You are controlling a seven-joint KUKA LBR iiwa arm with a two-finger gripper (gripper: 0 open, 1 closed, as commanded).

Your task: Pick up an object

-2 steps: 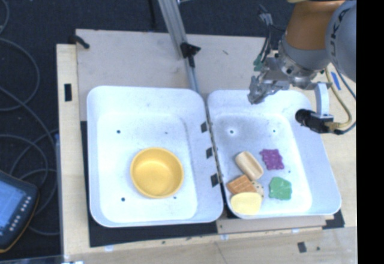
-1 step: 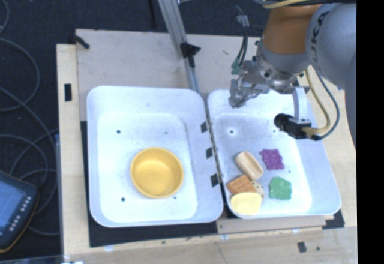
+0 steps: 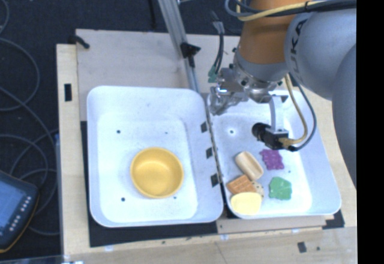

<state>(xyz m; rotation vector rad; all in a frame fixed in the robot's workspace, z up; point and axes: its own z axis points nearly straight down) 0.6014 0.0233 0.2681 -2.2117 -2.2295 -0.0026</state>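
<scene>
In the right bin [image 3: 318, 191], toward its near corner, lie my candidates: a tan roll [image 3: 248, 164], purple piece [image 3: 273, 159], green piece [image 3: 279, 188] and yellow block [image 3: 246, 203]. My gripper [image 3: 221, 101] hangs at the far rim by the divider; whether clenched or released, I cannot tell. Risk: the pieces crowd together, so a descent may nudge neighbours or clip the wall.

We see a yellow bowl [image 3: 156, 171] in the left bin [image 3: 105, 107]. In the right bin [image 3: 318, 179] lie a tan block [image 3: 248, 164], purple piece [image 3: 273, 158], green piece [image 3: 279, 188] and yellow piece [image 3: 246, 203]. The gripper [image 3: 219, 101] hangs above the far edge.
</scene>
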